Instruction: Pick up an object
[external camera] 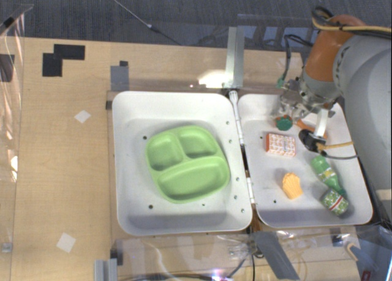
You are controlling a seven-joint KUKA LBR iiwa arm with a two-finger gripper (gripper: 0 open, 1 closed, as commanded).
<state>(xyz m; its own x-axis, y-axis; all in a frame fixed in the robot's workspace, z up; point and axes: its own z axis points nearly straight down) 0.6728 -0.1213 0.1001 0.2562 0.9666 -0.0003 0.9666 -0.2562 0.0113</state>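
Gripper (293,113): we are hovering low over the right bin's (263,212) far end.
Jaws: we cannot tell.
Nearest: green ball (283,123).

A ball (283,123) is seen just below the gripper (293,111), with a box (280,145) nearer the camera and a bottle (325,172) off right.

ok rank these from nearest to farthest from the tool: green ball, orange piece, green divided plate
From the tool:
1. Green ball, right under it at the right bin's far end.
2. Orange piece, further toward the right bin's near side.
3. Green divided plate, across in the left bin.
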